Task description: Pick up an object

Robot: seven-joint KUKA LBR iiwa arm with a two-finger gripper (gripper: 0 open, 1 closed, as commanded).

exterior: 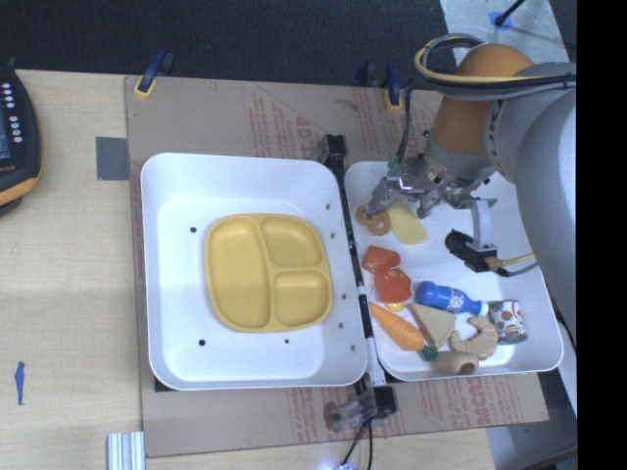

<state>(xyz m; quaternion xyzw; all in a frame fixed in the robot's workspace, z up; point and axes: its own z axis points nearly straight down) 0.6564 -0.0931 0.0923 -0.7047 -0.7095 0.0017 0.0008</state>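
My gripper (402, 207) hangs over the far left part of the right bin (534, 292). It is open, and I see nothing between its fingers. Just below it lie a brown ring-shaped piece (372, 217) and a pale yellow piece (409, 227). Nearer the front of this bin are two red pieces (382, 259) (394, 286), an orange carrot (397, 328), a blue bottle (446, 297), a tan wedge (432, 323), a beige lump (468, 349) and a small printed can (506, 319).
The left bin (171, 262) holds a yellow divided plate (267, 269). The ridge where the two bins meet (351, 262) runs just left of the gripper. The arm's grey body (554, 164) covers the right bin's far right corner.
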